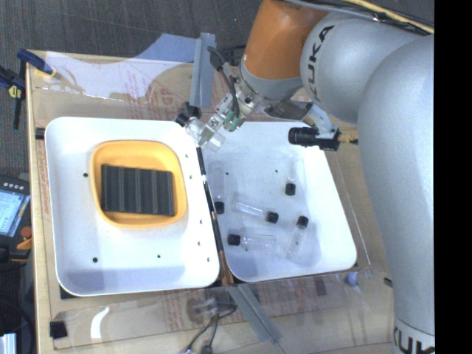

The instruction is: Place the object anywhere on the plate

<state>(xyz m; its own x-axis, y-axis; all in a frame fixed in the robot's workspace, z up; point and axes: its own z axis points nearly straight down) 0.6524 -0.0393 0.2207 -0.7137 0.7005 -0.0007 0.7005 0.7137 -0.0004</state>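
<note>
White plastic makes up both shallow bins on the surface (96, 87). The left bin (66, 257) holds a yellow plate (136, 153) with a dark ribbed block (139, 189) lying across its middle. The right bin (332, 249) holds a scatter of small clear vials with black caps; they are hard to pick out against the white floor, since their bodies are nearly see-through. One vial (254, 211) lies near the centre, with its cap to its right. Another vial (249, 240) lies nearer the front wall, and a third (297, 234) lies to its right. A fourth (290, 181) sits further back. Exactly how many there are I cannot say, as some outlines blur into the bin.

The arm (383, 124) comes in from the right and covers much of the right bin's far corner and right rim. Its orange band (276, 32) sits above the wrist. The end effector (209, 133) hangs at the back edge where the two bins meet, close to the left bin's far right corner. A pale, glassy shape sits at its tip, but it is too small and blurred for me to tell whether that is a vial, or how the end effector is set. A black fitting (313, 136) juts out beside the wrist. Part of a small screen (11, 211) is cut off at the left edge.
</note>
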